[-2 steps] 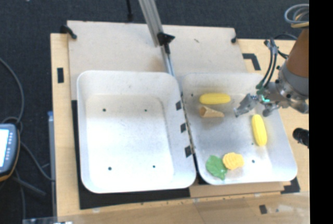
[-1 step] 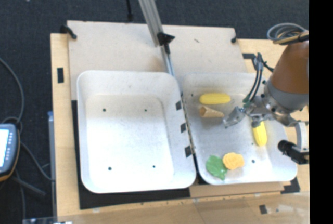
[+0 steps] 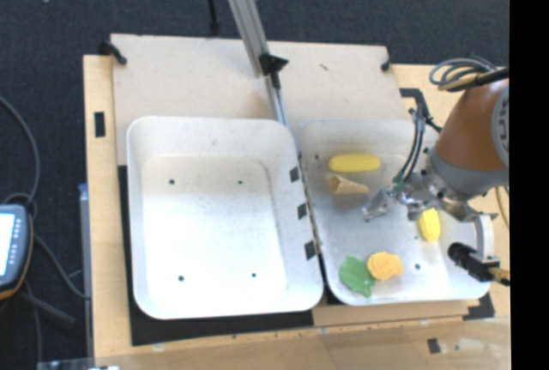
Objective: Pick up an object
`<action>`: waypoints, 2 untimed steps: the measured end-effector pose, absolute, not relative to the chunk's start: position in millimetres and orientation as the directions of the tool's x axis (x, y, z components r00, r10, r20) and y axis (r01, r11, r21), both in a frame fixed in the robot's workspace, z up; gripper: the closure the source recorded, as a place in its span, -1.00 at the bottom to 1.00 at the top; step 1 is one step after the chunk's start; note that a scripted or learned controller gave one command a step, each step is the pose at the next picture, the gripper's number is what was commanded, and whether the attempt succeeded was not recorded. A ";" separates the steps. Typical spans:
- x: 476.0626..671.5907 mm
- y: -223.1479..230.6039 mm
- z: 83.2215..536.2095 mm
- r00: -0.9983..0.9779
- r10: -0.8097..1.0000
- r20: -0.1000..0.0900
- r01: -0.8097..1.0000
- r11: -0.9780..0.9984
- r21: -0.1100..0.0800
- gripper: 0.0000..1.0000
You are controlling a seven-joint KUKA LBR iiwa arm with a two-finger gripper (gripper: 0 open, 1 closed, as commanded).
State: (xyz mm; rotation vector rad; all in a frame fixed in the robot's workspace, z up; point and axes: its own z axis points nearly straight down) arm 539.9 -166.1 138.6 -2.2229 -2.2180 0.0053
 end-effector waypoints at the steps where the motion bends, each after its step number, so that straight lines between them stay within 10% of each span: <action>1: 539.5 -167.4 99.1 0.003 1.000 -0.002 1.000 -0.003 -0.002 -1.00; 2: 541.3 -168.3 112.1 0.010 1.000 -0.002 1.000 -0.010 0.005 1.00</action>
